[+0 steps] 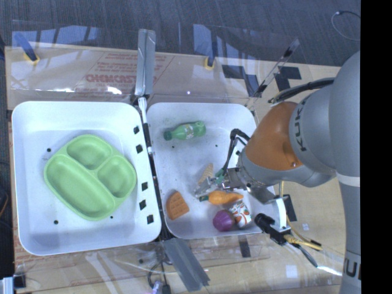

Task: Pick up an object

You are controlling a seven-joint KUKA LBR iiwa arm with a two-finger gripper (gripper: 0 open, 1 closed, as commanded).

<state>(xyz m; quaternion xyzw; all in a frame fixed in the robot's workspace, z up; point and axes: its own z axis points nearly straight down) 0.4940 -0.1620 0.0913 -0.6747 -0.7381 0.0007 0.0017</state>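
Dark ribbed floor point(184, 5) beyond wooden bench point(73, 72).

lab | robot arm point(324, 133) | two white bins point(24, 164) | clear shields point(79, 72)

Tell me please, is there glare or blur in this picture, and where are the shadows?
Camera view: glare streaks on the clear sheet behind the bins; soft shadows inside the left bin along its rim; the green bottle looks sharp, the small things near the gripper are slightly blurred.
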